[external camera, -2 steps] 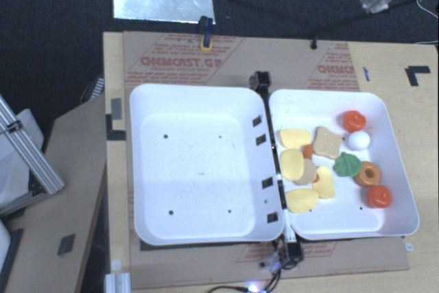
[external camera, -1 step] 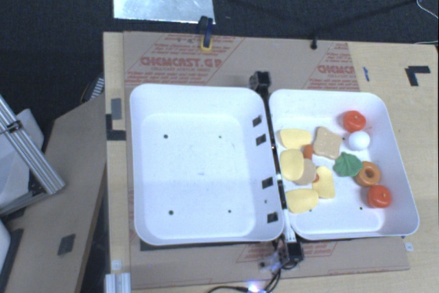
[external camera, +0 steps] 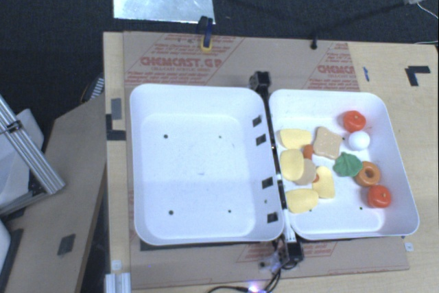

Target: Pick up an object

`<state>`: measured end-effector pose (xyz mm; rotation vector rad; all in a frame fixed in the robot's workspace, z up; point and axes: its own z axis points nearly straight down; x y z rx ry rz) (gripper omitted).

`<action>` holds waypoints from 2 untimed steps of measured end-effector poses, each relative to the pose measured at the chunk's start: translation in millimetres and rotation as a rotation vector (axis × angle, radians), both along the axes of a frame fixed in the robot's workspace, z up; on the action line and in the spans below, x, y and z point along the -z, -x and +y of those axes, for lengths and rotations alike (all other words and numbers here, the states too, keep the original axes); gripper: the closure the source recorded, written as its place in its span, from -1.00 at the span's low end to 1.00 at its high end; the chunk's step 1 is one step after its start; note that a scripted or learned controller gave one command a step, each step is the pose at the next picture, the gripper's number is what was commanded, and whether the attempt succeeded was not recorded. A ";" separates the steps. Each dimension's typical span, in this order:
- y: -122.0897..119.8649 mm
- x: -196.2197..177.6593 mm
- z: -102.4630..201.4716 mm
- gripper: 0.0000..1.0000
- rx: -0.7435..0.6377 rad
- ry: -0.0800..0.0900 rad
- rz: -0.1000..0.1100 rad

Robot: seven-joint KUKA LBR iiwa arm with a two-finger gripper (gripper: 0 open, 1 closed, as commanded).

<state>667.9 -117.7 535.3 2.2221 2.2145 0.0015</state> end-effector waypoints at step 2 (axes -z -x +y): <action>-0.3 -0.4 -89.4 1.00 -0.004 0.000 0.000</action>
